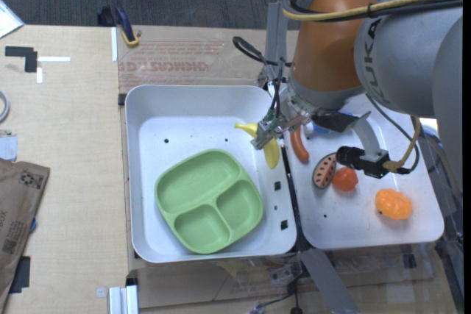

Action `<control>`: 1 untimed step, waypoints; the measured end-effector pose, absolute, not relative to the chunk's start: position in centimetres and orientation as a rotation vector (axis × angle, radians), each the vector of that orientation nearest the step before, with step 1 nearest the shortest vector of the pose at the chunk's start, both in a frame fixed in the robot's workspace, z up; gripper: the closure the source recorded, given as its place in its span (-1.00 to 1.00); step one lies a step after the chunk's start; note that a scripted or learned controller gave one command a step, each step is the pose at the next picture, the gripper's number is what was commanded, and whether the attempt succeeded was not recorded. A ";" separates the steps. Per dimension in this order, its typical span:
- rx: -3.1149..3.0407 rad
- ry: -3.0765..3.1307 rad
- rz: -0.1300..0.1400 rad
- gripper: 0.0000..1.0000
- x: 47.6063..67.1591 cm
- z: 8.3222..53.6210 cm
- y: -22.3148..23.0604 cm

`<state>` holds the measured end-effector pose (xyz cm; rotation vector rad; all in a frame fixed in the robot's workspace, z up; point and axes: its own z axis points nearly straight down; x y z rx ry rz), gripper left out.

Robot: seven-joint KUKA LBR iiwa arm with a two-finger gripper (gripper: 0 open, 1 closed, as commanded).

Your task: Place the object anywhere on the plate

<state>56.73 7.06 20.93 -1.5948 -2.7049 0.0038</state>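
A green divided plate (pixel 210 201) lies in the left bin (pixel 147 121), toward its front. A yellow toy banana (pixel 269 149) hangs over that bin's right side, just beyond the plate's far right corner. My gripper (pixel 265 134) reaches down from the orange-banded wrist and is shut on the banana's upper part. One banana tip pokes out to the left and the other points down. The banana is off the plate and looks lifted above the bin floor.
The right bin (pixel 368 232) holds a red sausage-like toy (pixel 299 145), a watermelon slice (pixel 324 173), a small red tomato (pixel 346 179) and an orange pepper (pixel 394 204). The arm's bulk covers that bin's back. A cardboard sheet (pixel 176 62) lies behind the left bin.
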 end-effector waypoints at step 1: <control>-1.413 -2.804 0.005 1.00 54.2 19.5 14.2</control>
